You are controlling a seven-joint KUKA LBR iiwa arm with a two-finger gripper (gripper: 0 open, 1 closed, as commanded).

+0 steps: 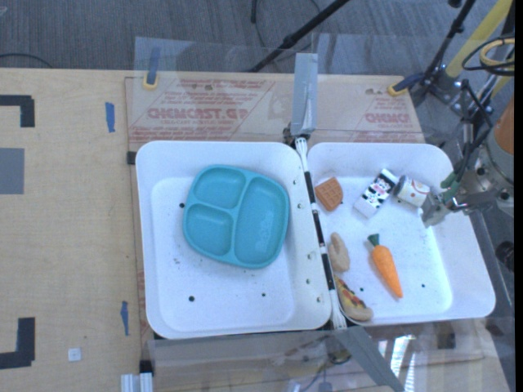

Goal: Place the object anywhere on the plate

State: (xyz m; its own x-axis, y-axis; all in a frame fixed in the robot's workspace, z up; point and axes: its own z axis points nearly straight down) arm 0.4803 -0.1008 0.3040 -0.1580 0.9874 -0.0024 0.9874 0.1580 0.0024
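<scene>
Pre-grasp step: gripper point(435, 211) is poised at right bin point(470, 296) edge; jaw state cannot be told. Carrot point(385, 266) awaits pickup; 1 plate point(237, 216) is unloaded.

Plate point(237, 216) in left bin point(155, 243); carrot point(385, 268) in right bin point(458, 288).

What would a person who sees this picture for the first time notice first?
The teal plate stands out most: it has three compartments and lies in the left bin. Next comes the orange carrot in the right bin, with a cracker and a black-and-white carton farther back. The gripper sits at that bin's right edge.
</scene>
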